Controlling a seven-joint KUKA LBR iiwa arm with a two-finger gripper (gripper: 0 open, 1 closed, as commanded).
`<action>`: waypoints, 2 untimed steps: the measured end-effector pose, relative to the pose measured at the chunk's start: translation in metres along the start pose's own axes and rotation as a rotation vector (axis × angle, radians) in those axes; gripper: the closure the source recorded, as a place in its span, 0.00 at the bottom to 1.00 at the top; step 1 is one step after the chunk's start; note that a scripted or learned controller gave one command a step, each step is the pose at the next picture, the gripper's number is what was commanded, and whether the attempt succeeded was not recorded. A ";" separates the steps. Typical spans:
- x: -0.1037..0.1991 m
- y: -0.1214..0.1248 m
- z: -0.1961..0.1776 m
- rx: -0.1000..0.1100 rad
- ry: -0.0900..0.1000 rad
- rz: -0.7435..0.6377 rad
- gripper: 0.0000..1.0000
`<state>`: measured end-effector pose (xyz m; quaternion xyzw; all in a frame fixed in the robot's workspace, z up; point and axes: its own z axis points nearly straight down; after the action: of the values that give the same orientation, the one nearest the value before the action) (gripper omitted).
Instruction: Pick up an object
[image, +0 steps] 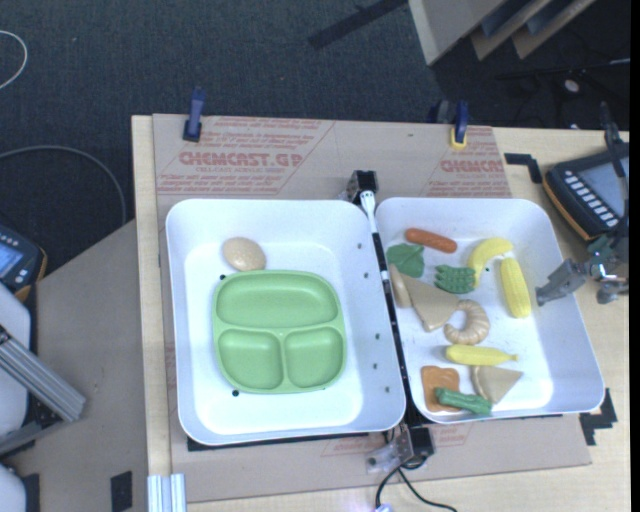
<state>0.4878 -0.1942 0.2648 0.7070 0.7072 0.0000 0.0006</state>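
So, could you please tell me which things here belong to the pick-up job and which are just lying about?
Job: gripper; right bin's toy food, e.g. corn cob, banana, croissant, hot dog.
Lying about: green tray, beige egg, blue clamp.

Two white bins (180, 330) are sitting on the table (300, 150). The left is holding one green tray (278, 330) and one tan potato (243, 254); the right is holding about eleven toy foods (465, 322).
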 end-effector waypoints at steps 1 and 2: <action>0.059 -0.007 -0.175 -0.021 -0.003 -0.008 0.00; 0.057 -0.007 -0.176 -0.005 -0.002 -0.002 1.00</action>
<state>0.4804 -0.1375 0.4409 0.7064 0.7078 0.0010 0.0030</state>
